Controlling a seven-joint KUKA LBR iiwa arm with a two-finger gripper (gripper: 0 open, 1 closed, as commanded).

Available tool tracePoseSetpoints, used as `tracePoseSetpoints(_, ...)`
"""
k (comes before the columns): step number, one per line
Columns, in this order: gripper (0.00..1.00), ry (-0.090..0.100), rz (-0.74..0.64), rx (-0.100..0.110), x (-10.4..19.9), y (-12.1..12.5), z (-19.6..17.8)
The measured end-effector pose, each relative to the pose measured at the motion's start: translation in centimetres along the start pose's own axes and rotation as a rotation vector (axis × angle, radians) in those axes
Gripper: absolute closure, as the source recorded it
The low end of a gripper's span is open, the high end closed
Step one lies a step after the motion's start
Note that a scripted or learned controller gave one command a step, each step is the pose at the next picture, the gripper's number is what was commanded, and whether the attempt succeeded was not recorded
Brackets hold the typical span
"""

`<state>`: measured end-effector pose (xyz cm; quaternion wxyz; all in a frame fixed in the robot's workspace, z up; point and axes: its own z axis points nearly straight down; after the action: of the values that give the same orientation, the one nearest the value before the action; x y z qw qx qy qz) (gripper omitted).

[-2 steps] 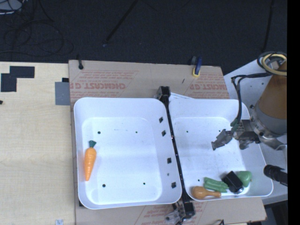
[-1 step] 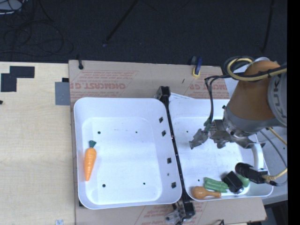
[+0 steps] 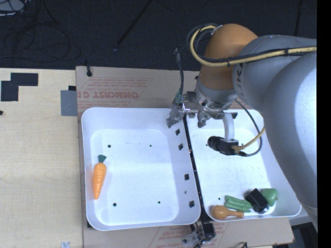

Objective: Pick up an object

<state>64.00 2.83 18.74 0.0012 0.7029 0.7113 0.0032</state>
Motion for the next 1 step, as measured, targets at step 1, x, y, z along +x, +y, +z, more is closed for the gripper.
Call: tracePoseSetpoints(1, 0.00, -0.005, 0.016, -0.003, -6.13, -3.24, -12.75)
